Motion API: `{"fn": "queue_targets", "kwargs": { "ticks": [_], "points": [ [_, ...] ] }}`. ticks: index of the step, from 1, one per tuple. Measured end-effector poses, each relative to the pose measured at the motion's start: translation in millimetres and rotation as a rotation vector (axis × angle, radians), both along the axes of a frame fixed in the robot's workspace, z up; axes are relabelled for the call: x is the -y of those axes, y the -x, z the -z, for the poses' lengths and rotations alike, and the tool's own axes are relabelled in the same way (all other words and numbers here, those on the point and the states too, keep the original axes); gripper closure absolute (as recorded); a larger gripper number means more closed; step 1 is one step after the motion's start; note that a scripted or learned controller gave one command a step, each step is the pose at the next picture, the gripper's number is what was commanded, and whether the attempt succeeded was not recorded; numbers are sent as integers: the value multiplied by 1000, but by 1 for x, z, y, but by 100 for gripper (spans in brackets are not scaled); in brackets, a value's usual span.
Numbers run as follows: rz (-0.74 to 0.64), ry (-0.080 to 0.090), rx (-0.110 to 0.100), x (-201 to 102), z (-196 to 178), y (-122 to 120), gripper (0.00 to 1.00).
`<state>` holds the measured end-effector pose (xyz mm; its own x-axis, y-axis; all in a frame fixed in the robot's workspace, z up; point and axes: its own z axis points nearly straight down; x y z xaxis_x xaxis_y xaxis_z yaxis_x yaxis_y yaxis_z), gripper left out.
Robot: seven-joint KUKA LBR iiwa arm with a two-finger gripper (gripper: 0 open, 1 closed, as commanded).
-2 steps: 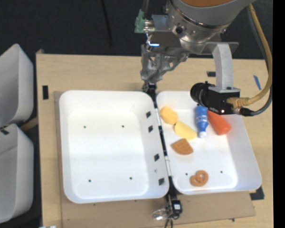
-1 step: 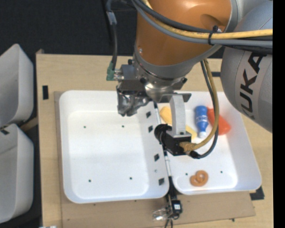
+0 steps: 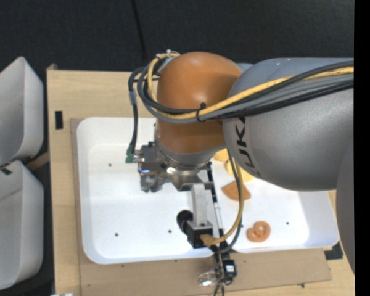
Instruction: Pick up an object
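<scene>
So your grey arm with the big orange band (image 3: 194, 106) was hanging right over the middle of the shallow white plastic bin (image 3: 111, 227), and honestly it blocked a lot. The end effector (image 3: 153, 180) sat low over the bin floor, just left of center, but the wrist hid it from above, so I couldn't tell how it was set or if anything was in it.

Things you could go for were all bunched on the right side of the bin. A small orange pretzel-shaped piece (image 3: 258, 231) lay flat near the front right, out in the open. A flat orange-brown piece (image 3: 235, 192) sat a bit further back, partly under the yellow cable (image 3: 237, 217) that looped down off the arm. A pale yellow thing (image 3: 245, 176) peeked out from under the arm's grey link, too covered to say what it was.

In the way: a black and silver bracket (image 3: 197, 217) hung off the wrist toward the front of the bin, with a small connector (image 3: 219, 273) dangling over the front rim onto the light wooden bench (image 3: 65, 184).

Room-wise, the left half of the bin floor was wide open, and so was the back left corner. Two white rounded housings (image 3: 12, 165) stood off the bench's left edge, well apart from the arm.
</scene>
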<state>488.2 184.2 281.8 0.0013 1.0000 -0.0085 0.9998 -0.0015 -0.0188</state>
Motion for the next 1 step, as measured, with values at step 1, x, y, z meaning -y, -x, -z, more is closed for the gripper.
{"fn": "queue_targets", "kwargs": {
  "ticks": [1],
  "points": [
    [7,-3,13,74,17,-2,100]
  ]
}}
